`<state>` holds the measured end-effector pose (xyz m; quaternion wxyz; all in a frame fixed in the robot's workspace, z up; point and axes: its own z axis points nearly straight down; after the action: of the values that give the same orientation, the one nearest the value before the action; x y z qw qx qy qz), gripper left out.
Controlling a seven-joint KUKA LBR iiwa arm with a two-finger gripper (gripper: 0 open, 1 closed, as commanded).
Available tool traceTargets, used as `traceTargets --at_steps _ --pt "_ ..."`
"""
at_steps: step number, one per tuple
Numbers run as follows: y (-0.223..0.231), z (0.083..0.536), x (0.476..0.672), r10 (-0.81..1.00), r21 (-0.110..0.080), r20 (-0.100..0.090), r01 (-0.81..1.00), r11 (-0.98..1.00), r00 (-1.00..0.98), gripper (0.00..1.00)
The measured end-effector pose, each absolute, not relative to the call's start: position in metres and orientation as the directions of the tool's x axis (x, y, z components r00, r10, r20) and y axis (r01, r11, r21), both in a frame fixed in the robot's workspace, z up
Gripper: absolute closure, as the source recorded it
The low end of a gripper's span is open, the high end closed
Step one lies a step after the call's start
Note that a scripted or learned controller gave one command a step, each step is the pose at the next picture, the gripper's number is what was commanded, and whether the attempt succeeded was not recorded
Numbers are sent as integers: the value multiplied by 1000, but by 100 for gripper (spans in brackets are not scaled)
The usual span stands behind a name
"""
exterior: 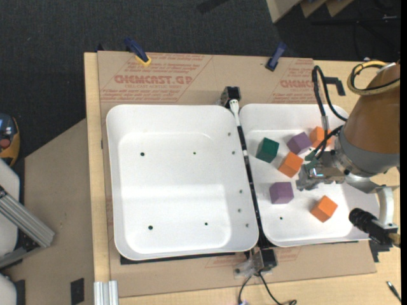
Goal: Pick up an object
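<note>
Orange block (290, 164) lies just left of the lowered end effector (313, 173), grip state unclear; approach underway, closing comes next.

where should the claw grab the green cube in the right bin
Take the green cube from straight above, closing on its two opposite flat sides. It sits apart from the orange cube and purple cube, with bare bin floor to its left and near side, so aligning the fingers across that free axis looks safest.
</note>
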<state>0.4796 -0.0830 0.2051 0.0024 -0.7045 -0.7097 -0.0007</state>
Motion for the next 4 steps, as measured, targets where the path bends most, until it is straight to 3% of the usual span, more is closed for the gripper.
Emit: traceTargets --at_steps 1,2,3,4 --pt "49 183 529 1000 3 5 1000 15 -16 100" --pt "23 301 643 1000 21 -2 1000 1 -1 100" --pt "44 256 591 1000 -8 1 1000 2 -2 100" --pt "82 192 543 1000 -11 2 1000 3 -3 100"
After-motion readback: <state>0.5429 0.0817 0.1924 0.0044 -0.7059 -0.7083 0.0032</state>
